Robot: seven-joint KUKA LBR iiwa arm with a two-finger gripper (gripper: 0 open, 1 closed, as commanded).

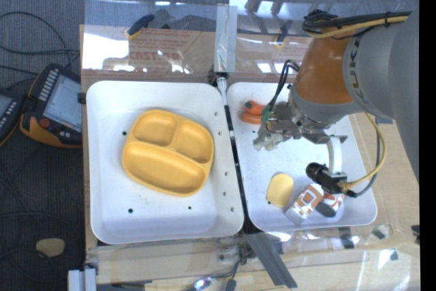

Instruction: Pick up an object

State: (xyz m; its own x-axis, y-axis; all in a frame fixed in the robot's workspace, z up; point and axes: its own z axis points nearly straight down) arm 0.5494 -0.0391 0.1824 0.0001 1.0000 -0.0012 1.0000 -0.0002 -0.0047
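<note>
Yellow divided plate (167,150) (left bin (102,215)), tool (271,136) over right bin (361,211)

You have a yellow divided plate (167,150) lying flat in the left bin; in the right bin, an orange piece (253,110), a pale yellow piece (280,189) and a small printed packet (308,202).
</note>
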